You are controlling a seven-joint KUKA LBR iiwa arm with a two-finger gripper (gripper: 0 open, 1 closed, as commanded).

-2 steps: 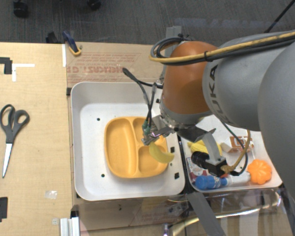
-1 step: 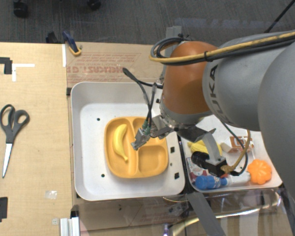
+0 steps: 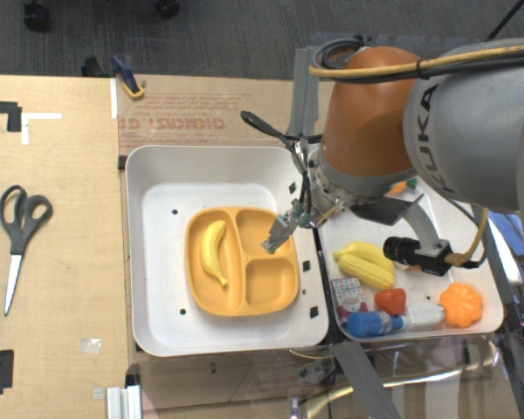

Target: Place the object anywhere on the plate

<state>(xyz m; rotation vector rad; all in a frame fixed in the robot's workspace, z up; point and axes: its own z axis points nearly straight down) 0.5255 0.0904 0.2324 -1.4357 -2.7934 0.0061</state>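
Banana (image 3: 213,251), a yellow toy one by its look, lies in the long left compartment of a yellow divided plate (image 3: 271,295), which sits in the left of two shallow white bins (image 3: 157,321) on the desk. It lies lengthwise, curved, with its ends toward the top and bottom of the compartment. The gripper (image 3: 278,234) hangs over the plate's upper right compartment, close to the ridge that divides it from the banana's side, well apart from the banana itself; whether the jaws are apart or together cannot be told at this size, and nothing can be made out between them. Above it, the large grey arm with its orange band (image 3: 375,120) covers much of the right bin (image 3: 489,321), where a corn cob (image 3: 365,264), a red tomato-like piece (image 3: 390,301), a small orange pumpkin (image 3: 462,304) and a blue-and-white bottle (image 3: 375,324) lie near one another. Scissors (image 3: 19,234) rest on the desk far to the left. Judging by its smooth, glossy surface, the banana is probably light, stiff plastic and somewhat slippery, not fragile. The safest hold would likely be across its thick middle, jaws closing on the two long sides, since the tapered ends could slide out.
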